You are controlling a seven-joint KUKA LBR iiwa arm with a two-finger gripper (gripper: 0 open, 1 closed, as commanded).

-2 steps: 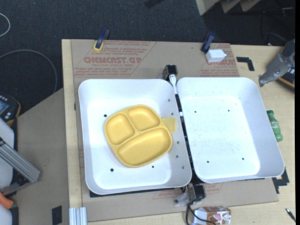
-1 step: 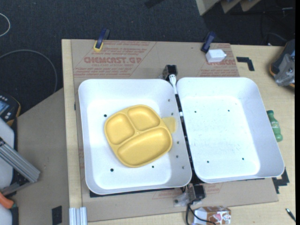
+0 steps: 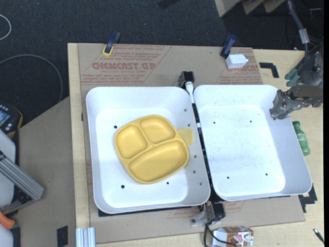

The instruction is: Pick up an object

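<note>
On the counter two bins stand side by side, touching along their inner edges. In the left bin lies a divided plate, near the middle. The pincer hangs over the right rim of the right bin. A small bottle lies on the counter just right of that bin. Behind the bins, two clamps sit at the counter's far edge.

A glossy mustard-yellow plastic divided plate lies in the plain white shallow left bin, well to the left of the dull grey metal pincer. The white right bin just beside the pincer is finely speckled with dark dots. Both rest on a tan cardboard-covered tabletop printed with faded red lettering — a green marker lies just below the pincer.
</note>
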